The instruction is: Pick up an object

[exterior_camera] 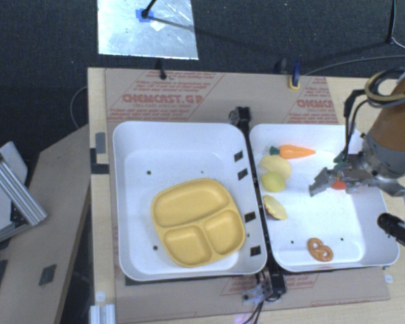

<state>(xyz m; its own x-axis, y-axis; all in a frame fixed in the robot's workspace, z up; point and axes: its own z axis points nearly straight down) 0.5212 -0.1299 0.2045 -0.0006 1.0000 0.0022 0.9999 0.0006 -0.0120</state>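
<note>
While the arm (pixel 391 130) reaches in from the right over the right bin (pixel 374 248), its gripper (pixel 324 181) hangs above the middle of that bin's floor, grey fingers pointing left toward the cluster of toy food. A small red-orange item (pixel 339 185) shows just beside the fingers, but whether it lies between them or on the bin floor under them cannot be told, and the state of the jaws cannot be told either. In the same bin, a toy carrot (pixel 294 152) lies near the far wall, with a pale yellow piece (pixel 275 165) and a yellow-green fruit (pixel 274 181) touching each other just below it. A yellow slice (pixel 275 208) sits nearer the camera along the divider, and a pretzel (pixel 319 250) rests near the front wall, well apart from the rest. The left bin (pixel 135 147) holds a yellow divided tray (pixel 198 221) with three compartments.
</note>
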